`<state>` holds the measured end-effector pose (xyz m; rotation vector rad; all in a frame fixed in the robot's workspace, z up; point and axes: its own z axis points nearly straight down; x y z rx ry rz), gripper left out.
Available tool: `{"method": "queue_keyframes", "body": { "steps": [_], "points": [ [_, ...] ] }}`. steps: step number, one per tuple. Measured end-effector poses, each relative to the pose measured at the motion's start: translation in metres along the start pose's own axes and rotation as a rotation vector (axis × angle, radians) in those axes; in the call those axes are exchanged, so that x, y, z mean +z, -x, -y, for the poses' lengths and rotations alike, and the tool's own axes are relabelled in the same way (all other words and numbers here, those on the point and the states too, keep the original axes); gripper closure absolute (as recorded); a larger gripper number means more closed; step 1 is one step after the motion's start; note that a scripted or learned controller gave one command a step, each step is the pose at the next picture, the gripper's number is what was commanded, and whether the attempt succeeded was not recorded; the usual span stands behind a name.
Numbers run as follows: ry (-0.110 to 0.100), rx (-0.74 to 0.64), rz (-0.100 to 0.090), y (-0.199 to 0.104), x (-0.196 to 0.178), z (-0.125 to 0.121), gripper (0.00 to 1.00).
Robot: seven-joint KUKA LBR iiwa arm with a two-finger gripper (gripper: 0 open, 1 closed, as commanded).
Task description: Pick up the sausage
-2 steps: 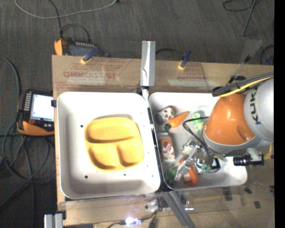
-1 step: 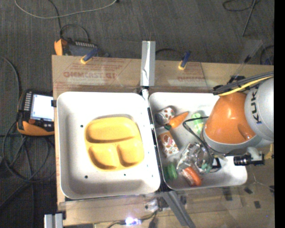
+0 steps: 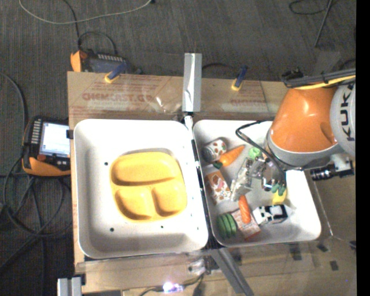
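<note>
The gripper (image 3: 250, 175) hangs low over the middle of the right bin (image 3: 305, 228), among the toy food; whether it is open or shut, or has hold of anything, cannot be told from the clutter. The sausage (image 3: 245, 209), a small orange-red piece, lies in that bin just below the gripper. A carrot (image 3: 232, 155) lies above it. The left bin (image 3: 92, 231) holds a yellow tray (image 3: 149, 184).

A robot lab (loose cables (image 3: 34, 11), handheld pendant (image 3: 49, 145))
</note>
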<state>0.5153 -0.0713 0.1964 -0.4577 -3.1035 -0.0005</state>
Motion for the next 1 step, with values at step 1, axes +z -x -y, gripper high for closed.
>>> {"method": "queue_keyframes", "body": {
  "steps": [1],
  "points": [
    [0.001, 0.001, -0.005, 0.0004, -0.0051, -0.0015, 1.00]
  ]
}}
